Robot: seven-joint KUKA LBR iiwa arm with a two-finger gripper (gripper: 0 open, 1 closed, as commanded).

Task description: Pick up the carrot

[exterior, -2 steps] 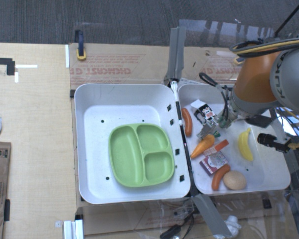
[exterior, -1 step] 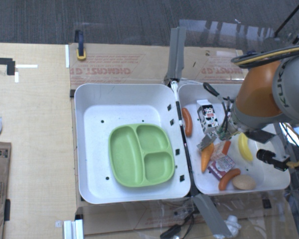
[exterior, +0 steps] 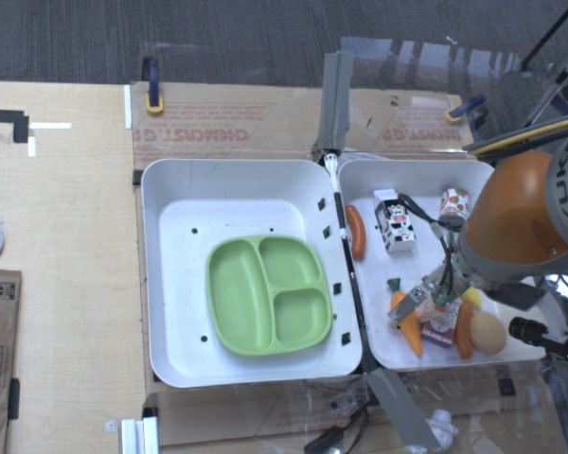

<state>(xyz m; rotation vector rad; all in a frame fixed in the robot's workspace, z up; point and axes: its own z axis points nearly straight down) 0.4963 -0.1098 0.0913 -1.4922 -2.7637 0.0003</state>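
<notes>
The orange carrot (exterior: 410, 330) lies near the front left of the right bin (exterior: 374, 346), its tip pointing to the front edge and a small green top (exterior: 394, 283) behind it. My gripper (exterior: 424, 302) hangs low over the bin, right at the carrot's upper end and just to its right. The grey arm with its orange band (exterior: 513, 218) reaches in from the right and hides part of the bin behind it. I cannot see whether the carrot is held.
Around the carrot the right bin holds a red packet (exterior: 441, 332), a sausage (exterior: 464, 330), a tan egg-like item (exterior: 488, 333) and a yellow piece (exterior: 470, 298). Further back are a milk carton (exterior: 395, 223), a can (exterior: 453, 202) and another sausage (exterior: 357, 230). A green divided plate (exterior: 270, 293) sits in the left bin.
</notes>
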